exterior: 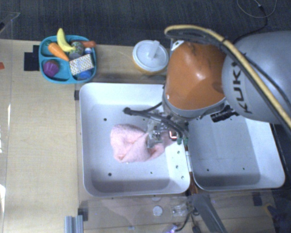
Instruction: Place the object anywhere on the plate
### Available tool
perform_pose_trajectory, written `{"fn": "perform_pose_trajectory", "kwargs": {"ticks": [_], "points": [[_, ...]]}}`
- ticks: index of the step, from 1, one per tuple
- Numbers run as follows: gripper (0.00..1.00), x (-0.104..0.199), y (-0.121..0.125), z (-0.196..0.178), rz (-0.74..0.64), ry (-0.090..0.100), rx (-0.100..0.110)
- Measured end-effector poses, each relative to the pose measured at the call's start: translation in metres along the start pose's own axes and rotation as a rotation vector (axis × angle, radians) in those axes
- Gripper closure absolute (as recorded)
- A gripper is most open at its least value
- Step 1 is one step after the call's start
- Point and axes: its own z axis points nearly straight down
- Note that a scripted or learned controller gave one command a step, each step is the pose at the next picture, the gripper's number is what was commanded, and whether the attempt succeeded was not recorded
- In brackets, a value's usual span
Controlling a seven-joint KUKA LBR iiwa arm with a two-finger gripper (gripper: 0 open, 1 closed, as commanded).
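Camera view: pink cloth (pixel 129 142) lies crumpled in the left bin (pixel 94 178). I see the jaws (pixel 157 136) low over its right edge, presumably to pinch it; grip state indeterminate. Blue plate (pixel 46 76) sits on the desk's far-left corner.

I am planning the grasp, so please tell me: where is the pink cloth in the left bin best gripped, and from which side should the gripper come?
Probably from straight above, on the raised bunched fold near the middle of the pink cloth. It lies crumpled and low on the floor of the left bin, so a side approach finds little to catch. The gripper is at its right edge.
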Motion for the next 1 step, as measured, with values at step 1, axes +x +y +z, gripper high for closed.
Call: {"fn": "perform_pose_trajectory", "kwargs": {"ticks": [1], "points": [[0.0,-0.0001,0.0001,-0.0002,0.0,-0.001,0.0]]}}
